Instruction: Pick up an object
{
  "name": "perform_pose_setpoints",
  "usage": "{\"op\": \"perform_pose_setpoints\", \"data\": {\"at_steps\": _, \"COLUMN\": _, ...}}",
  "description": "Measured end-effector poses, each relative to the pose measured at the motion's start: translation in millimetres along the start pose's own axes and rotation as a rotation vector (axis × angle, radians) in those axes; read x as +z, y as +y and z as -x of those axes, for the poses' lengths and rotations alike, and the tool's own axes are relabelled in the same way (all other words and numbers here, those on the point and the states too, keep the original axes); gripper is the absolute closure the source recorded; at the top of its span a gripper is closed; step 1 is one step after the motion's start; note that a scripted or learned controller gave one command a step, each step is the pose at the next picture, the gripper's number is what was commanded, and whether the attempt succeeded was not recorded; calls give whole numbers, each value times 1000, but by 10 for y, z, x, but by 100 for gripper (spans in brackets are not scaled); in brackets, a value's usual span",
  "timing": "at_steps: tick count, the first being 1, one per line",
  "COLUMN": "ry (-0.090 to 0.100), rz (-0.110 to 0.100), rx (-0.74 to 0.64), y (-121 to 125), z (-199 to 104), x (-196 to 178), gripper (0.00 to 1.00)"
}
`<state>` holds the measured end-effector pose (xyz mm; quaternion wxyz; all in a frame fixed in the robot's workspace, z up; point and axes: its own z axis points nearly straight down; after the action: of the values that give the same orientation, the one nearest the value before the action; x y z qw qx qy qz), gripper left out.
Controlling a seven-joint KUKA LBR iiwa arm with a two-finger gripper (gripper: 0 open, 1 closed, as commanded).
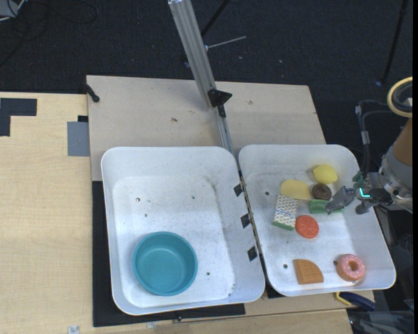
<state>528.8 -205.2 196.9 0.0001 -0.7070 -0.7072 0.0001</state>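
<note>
Several small toys lie in the right bin [265,162]: a yellow lemon [325,173], a yellow oblong piece [296,188], a dark brown ring [322,191], a green piece [316,207], a checkered block [285,212], a red ball [307,226], an orange wedge [308,271] and a pink doughnut [350,267]. My gripper [351,202] hangs low at this bin's right rim, just right of the brown ring and green piece. Its fingers are spread and nothing sits between them.
A teal bowl [165,262] rests in the left bin [125,165], near its front. A metal rail [198,54] slants from the back down to the divider between the bins. The arm's body stands beyond the right rim.
</note>
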Motion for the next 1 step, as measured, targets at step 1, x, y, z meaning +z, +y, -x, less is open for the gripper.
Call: {"op": "perform_pose_setpoints", "data": {"at_steps": 1, "ry": 0, "rz": 0, "rx": 0, "y": 0, "z": 0, "x": 0, "gripper": 0}}
